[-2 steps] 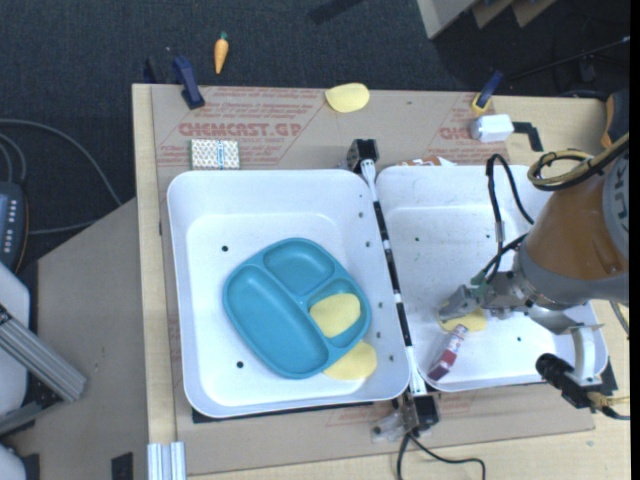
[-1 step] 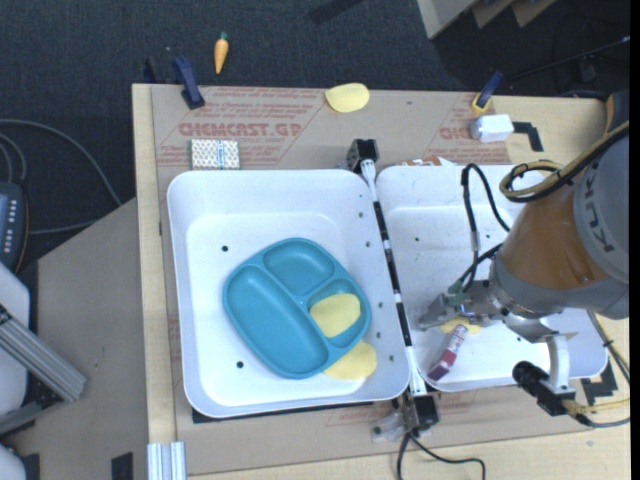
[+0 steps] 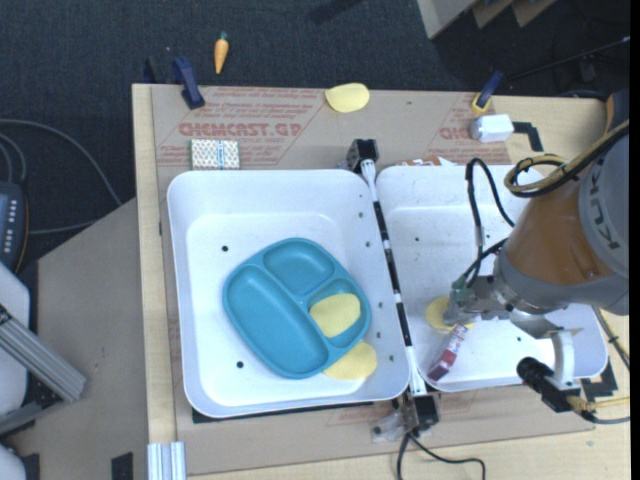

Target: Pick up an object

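My gripper (image 3: 462,306) is hanging low over the right bin (image 3: 560,363), near its front-left part, and I cannot tell how my jaws are standing, since my own wrist is covering them from above. Just beside my tip, a small yellow disc (image 3: 437,314) is lying on the bin floor, partly hidden under me. A slim red-and-white tube (image 3: 447,354) is lying at a slant just below it, its dark end pointing toward the bin's front edge; it is near my tip, but whether it is touching me I cannot tell.

My arm is reaching in from the right, with the orange band (image 3: 552,230) sitting above the wrist and black cables looping over it.

In the left bin (image 3: 200,268), a blue divided plate (image 3: 290,308) is lying tilted, with a yellow piece (image 3: 336,313) resting in one of its small compartments and another yellow piece (image 3: 351,363) lying on the bin floor, touching the plate's rim. Beyond the bins, on the cardboard sheet (image 3: 260,123), a yellow lemon-like object (image 3: 347,97) is sitting.
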`<move>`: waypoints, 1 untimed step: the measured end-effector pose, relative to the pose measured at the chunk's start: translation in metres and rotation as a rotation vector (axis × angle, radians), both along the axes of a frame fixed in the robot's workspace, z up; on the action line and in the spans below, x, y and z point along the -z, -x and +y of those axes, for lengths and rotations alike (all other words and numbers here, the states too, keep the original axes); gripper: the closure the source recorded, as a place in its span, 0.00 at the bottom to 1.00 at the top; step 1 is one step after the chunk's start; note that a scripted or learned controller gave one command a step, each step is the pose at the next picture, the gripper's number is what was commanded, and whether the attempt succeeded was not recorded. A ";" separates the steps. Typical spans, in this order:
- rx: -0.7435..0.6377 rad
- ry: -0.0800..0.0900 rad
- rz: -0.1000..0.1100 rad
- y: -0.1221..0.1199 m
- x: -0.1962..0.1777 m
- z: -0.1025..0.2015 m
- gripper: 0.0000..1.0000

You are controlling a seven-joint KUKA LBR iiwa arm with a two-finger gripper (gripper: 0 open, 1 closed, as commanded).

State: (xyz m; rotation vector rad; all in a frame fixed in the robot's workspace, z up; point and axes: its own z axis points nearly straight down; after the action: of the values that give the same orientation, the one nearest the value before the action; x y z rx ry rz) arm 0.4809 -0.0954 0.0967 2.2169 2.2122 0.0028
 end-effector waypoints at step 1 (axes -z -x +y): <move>0.000 -0.001 0.001 0.000 0.000 0.000 0.00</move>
State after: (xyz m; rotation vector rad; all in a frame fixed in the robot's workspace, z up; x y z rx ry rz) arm 0.4808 -0.0952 0.0965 2.2175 2.2127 0.0028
